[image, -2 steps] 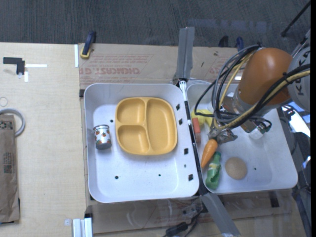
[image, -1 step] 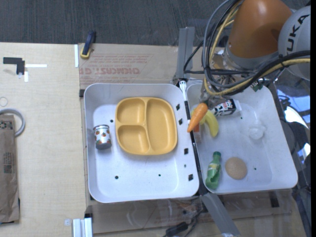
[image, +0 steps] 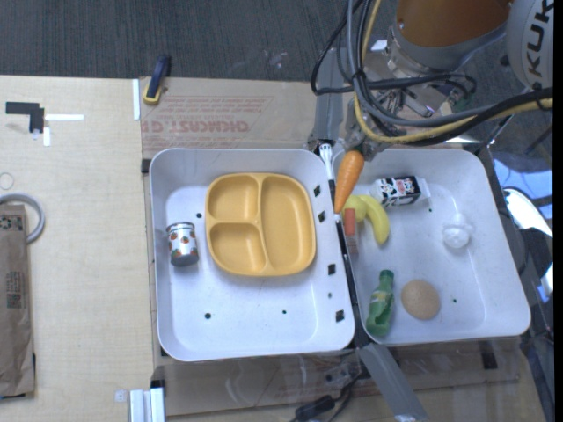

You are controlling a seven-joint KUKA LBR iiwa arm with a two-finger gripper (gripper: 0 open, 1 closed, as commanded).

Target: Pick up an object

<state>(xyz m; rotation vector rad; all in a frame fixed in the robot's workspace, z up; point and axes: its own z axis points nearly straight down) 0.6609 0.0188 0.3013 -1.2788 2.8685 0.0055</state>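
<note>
One gripper (image: 359, 144), its finger state impossible to tell, sits directly above a carrot (image: 347, 179). The carrot hangs over the right bin's (image: 493, 262) left edge, long axis near vertical, tip pointing down-left.

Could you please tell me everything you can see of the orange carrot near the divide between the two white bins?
The orange carrot looks like a smooth plastic toy, tapering from a broad top to a narrow tip. It hangs or leans nearly upright, broad end up just beneath the arm's wrist cabling, tip down by the inner edge of the right white bin. Its tip lies close to the yellow banana; contact cannot be told.
</note>
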